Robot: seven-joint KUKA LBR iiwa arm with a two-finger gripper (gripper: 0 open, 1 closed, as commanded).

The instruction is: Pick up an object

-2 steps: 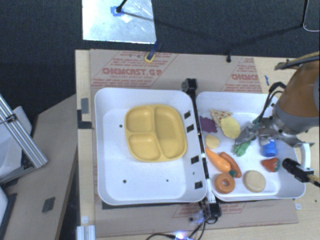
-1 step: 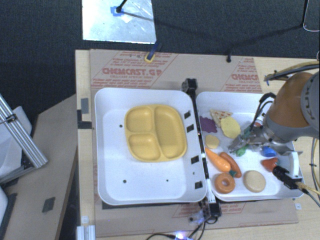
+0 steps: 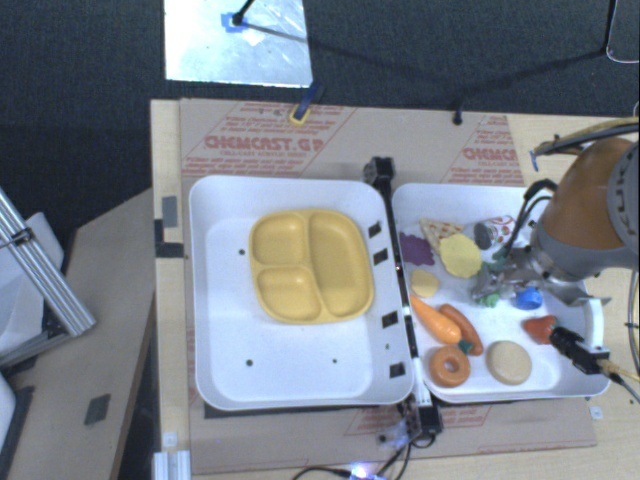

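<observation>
Toys (image 3: 463, 320) lie crowded in the right bin (image 3: 590, 389) — the tool (image 3: 497, 286), its state impossible to tell, sits low among them, so it may nudge neighbours or come up empty — a likely miss.

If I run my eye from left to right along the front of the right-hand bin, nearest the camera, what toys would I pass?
Orange carrot → brown ringed doughnut → pale round bun → small red piece.
</observation>
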